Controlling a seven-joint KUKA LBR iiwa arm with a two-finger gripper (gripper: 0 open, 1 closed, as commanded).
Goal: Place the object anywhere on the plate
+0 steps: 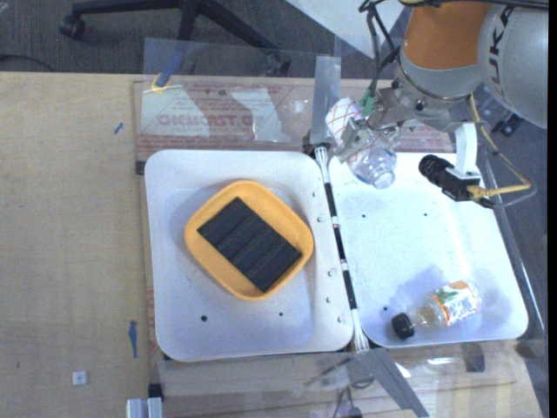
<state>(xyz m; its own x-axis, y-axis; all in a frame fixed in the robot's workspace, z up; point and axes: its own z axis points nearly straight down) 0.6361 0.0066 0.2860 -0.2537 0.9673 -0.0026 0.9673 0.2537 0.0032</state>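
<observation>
Two shallow white bins sit side by side on the bench. Left bin [174, 320]: a square orange plate with rounded corners [249, 239] near its centre, turned diamond-wise; a dark slatted rectangular slab [250, 245] lies flat on the plate, filling most of its well.

Right bin [409, 233]: a small clear plastic bottle with a black cap and an orange-and-green label [439, 307] lies on its side toward 5 o'clock of the bin, cap end pointing to 8 o'clock, well apart from the plate.

The grey arm with its orange band [444, 24] comes in at 1 o'clock of the view. The gripper [370, 142] hangs over the 11 o'clock corner of the right bin, just beside the divider between the bins. A clear, rounded plastic piece [376, 167] shows right under it; whether the jaws pinch it or stand spread, cannot tell. A black fitting [444, 177] sits at 3 o'clock of the gripper.
</observation>
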